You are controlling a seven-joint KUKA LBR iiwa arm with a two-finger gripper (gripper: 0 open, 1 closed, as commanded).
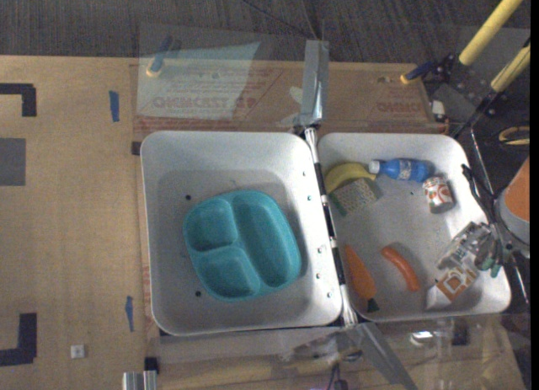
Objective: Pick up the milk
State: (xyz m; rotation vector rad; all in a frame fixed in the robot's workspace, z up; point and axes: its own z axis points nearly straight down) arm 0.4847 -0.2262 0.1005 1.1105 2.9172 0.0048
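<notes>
A small white carton with red-orange print, likely the milk (437,194), lies in the right bin (396,312) near its far right side. My gripper (466,249) hangs low over the bin's right edge, well in front of that carton. It is just above a second small orange-and-white box (456,284) in the near right corner. Nothing is visibly held.
Also in the right bin are a blue bottle (402,169), a banana (345,175), a grey mesh-like item (355,196), a carrot (360,272) and an orange sausage-shaped piece (401,267). The left bin (160,237) holds a teal divided plate (242,243).
</notes>
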